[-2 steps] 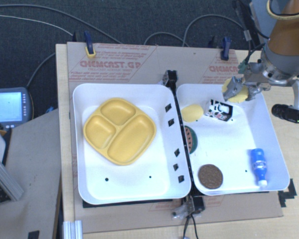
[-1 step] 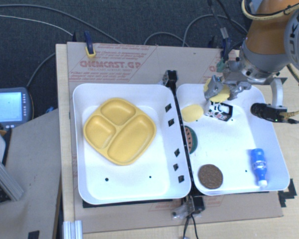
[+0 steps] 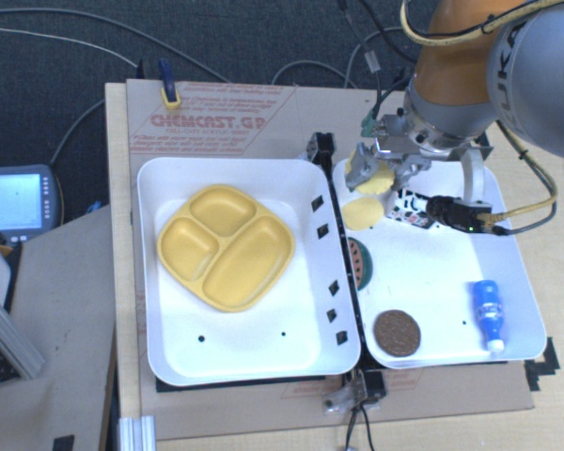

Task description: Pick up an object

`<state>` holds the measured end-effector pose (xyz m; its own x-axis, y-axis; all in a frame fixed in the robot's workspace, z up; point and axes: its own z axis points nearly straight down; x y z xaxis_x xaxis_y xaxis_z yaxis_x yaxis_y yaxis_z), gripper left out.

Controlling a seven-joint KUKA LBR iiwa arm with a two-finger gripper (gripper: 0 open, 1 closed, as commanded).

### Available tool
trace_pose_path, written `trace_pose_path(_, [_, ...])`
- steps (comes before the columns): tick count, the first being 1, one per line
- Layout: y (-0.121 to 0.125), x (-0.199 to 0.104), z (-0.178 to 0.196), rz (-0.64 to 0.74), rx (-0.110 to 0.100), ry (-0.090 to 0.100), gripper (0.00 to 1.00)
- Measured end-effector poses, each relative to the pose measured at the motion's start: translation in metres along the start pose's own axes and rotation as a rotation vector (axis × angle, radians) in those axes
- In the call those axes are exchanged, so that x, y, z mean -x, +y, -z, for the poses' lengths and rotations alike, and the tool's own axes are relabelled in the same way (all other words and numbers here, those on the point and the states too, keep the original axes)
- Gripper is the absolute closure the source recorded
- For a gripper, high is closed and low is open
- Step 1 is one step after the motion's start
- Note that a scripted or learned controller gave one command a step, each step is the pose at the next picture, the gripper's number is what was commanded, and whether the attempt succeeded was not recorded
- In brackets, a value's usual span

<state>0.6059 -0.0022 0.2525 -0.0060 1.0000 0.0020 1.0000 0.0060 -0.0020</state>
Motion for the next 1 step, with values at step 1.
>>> trace_pose_path(1, [-0.0051, -0.0584, -0.017, 0.001, -0.003, 0.001, 1.0])
